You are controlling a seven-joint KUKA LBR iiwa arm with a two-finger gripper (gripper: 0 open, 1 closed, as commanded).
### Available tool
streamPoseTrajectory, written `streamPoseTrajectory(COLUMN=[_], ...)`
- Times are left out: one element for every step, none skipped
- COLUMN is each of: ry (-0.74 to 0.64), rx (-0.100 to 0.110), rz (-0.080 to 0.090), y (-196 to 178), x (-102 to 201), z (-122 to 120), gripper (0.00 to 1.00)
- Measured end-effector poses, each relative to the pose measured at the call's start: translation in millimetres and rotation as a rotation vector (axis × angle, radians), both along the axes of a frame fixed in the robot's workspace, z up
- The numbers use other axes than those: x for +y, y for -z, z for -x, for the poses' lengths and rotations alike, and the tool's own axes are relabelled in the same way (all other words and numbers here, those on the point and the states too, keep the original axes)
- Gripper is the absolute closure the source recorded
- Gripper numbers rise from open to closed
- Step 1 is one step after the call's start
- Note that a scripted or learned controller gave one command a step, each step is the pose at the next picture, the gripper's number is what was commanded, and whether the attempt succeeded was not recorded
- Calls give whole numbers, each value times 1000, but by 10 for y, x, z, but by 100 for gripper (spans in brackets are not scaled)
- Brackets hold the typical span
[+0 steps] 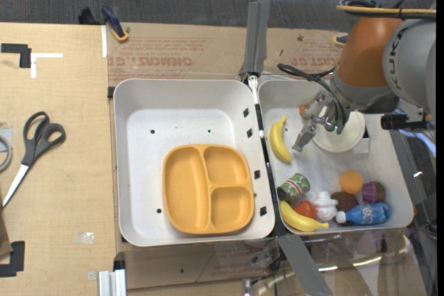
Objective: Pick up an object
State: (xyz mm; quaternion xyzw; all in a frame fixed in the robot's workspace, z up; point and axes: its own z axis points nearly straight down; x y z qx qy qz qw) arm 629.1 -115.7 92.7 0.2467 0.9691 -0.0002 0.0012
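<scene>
Hung over the right bin [395, 170] with gripper [305, 138] tilted down-left, fingers slightly parted, nothing between them. Lay just left of the tips: a banana [279, 141], curved, apart from the bin wall. Probably light hollow plastic, stiff, smooth, likely to roll or slip under a pinch; best taken across the thick middle, not the tapered ends. Sat right behind the gripper: a white bowl [343, 135]. Clustered well below: can [294, 186], second banana [302, 217], orange [351, 181].

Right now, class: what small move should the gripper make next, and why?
Probably straight down and a little left: the gripper hangs over the right bin, beside the upper banana, with nothing seen between its fingers.
</scene>
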Motion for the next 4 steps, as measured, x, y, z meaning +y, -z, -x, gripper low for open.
streamPoseTrajectory(ry=[115,21,50,29], rx=[0,-6,-7,7], rz=[-1,-5,-10,-11], y=[-11,-75,-36,-2], x=[-25,-695,-707,-954], z=[-99,-65,625,-22], gripper=[0,0,0,0])
